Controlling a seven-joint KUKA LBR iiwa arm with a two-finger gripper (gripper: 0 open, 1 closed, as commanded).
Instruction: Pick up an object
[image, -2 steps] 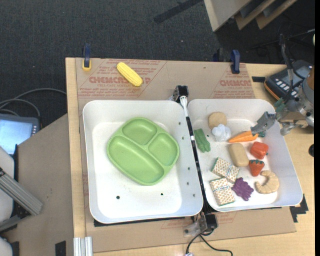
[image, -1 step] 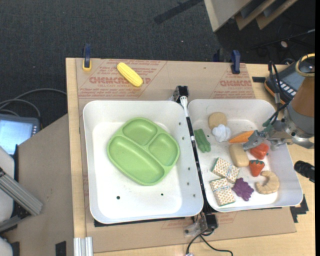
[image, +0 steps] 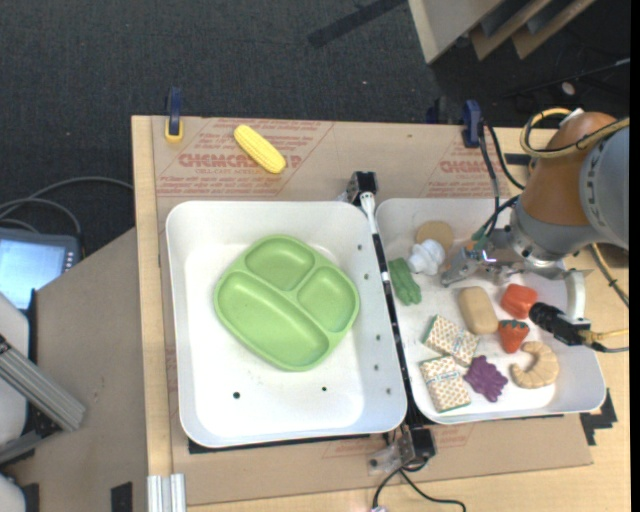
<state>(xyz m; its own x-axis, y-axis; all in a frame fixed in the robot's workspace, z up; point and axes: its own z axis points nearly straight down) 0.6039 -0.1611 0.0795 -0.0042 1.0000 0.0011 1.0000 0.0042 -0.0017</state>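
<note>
Hovering low at the upper middle of the right bin (image: 590, 395), tool (image: 468, 262) of unreadable state, white garlic-like piece (image: 427, 258) just left, tan bread roll (image: 478, 309) just below.

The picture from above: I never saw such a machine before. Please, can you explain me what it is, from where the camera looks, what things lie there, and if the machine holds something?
The single camera hangs over a bench and looks down at a slant. The grey shape with an orange band, reaching in from the right, is a robot arm. At its end is a gripper, a two-finger hand for picking things up. It hovers low over the right bin. I cannot tell whether it holds anything.

Two shallow white bins sit side by side. The left bin contains a green divided plate. The right bin holds toy food: a green pickle, a bread roll, a croissant, purple grapes, a strawberry and sandwich pieces. A yellow corn cob lies outside the bins, on the board behind them.
</note>
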